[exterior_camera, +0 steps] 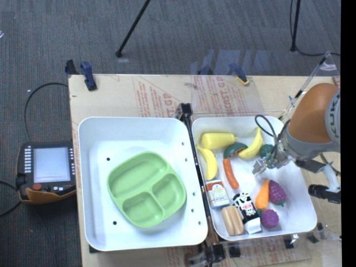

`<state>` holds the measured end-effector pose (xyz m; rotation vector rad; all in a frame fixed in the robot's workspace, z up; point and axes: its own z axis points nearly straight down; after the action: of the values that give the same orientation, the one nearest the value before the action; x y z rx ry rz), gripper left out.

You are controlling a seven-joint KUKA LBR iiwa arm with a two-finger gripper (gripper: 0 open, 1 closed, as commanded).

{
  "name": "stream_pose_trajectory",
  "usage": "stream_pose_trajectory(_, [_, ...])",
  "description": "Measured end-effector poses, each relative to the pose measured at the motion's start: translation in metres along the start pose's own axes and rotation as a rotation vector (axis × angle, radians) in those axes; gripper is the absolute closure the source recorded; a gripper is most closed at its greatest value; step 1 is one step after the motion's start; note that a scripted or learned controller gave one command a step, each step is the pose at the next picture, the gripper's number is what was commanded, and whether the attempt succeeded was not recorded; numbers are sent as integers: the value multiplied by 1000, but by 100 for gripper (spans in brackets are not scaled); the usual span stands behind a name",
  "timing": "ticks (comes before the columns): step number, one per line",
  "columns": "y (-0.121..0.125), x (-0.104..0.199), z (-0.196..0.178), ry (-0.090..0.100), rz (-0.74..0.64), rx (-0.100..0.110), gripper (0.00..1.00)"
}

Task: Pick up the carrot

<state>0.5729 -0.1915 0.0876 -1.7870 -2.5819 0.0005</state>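
Bins sit side by side: the left bin (94, 149) carries a green divided plate (146, 189), the right bin (303, 204) toy food. Arm (311, 121) reaches in from the right, gripper (266, 163) low over the right bin. Carrot (262, 194) lies just nearer, beside a purple fruit (277, 193).

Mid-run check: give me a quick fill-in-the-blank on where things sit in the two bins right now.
1. The green divided plate lies in the ____ bin as the camera sees it.
2. The carrot lies beside a ____ bunch of grapes.
3. The pincer hovers over the ____ bin as the camera sees it.
4. The long orange pepper lies between the pincer and a ____ banana.

Missing words: left; purple; right; yellow
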Motion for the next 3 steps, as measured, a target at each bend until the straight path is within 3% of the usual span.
stream_pose_trajectory(1, [0, 0, 0, 1, 1, -1, 0])
stream_pose_trajectory(2, [-80, 7, 2, 2, -85, 3, 0])
stream_pose_trajectory(3, [-80, 6, -8, 4, -71, -2, 100])
